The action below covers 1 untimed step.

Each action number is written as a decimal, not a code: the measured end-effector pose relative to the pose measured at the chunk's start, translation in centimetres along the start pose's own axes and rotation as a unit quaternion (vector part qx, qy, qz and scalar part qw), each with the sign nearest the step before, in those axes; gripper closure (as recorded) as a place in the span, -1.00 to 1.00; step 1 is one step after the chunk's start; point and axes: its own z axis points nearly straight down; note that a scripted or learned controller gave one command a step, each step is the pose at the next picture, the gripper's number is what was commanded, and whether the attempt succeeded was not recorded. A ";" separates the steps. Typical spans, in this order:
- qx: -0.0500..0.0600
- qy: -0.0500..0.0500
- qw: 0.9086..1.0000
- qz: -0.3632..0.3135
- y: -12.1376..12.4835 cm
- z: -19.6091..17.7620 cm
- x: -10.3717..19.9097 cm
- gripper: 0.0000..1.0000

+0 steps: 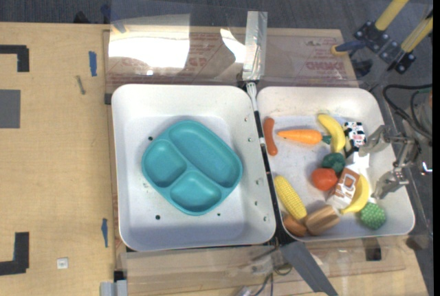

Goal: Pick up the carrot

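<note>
in the right shallow white bin [297,97], the tapered orange plastic carrot [300,137] lies near the far wall between a red sausage [269,135] and a yellow banana [333,131], while the metal two-finger gripper [386,163] hangs at the bin's right edge, fingers apart, gripping nothing.

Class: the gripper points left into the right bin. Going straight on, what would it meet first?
Probably the lower banana and small carton just left of the gripper, well before the carrot; its height is unclear.

You have one fixed camera above the bench, looking down at a slant. It frames both shallow white plastic bins [130,150] whole, from moderate height.
</note>
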 end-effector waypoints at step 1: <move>-0.003 0.004 1.000 -0.031 6.4 6.6 -2.8 -1.00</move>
